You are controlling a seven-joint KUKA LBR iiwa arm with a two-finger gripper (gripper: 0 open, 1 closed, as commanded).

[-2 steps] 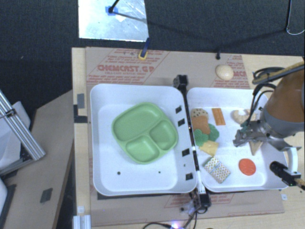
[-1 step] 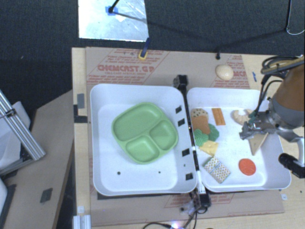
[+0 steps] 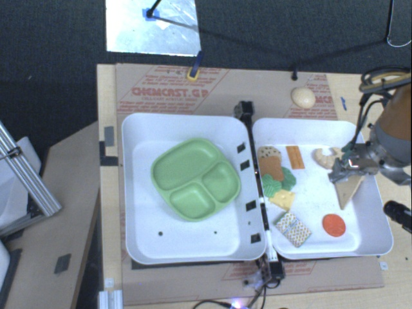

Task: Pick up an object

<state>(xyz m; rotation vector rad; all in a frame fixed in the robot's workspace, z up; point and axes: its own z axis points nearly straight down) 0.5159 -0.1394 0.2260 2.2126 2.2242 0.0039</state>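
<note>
Objects lie scattered in the right bin (image 3: 376, 234): a tan wedge (image 3: 348, 190), an orange disc (image 3: 333, 224), a patterned block (image 3: 293, 228), green and yellow pieces near the divider. The gripper (image 3: 348, 165) hovers right over the wedge's wide end; how its claw stands is hidden, so I cannot tell whether it grips anything. A green compartment plate (image 3: 195, 179) sits in the left bin (image 3: 138, 237).

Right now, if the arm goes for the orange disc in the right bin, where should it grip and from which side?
Grip the orange disc across its round edge, coming straight down from above. It appears to lie flat on the right bin floor with open floor on every side, so the fingers can likely straddle it. The gripper sits further back in the bin.
</note>
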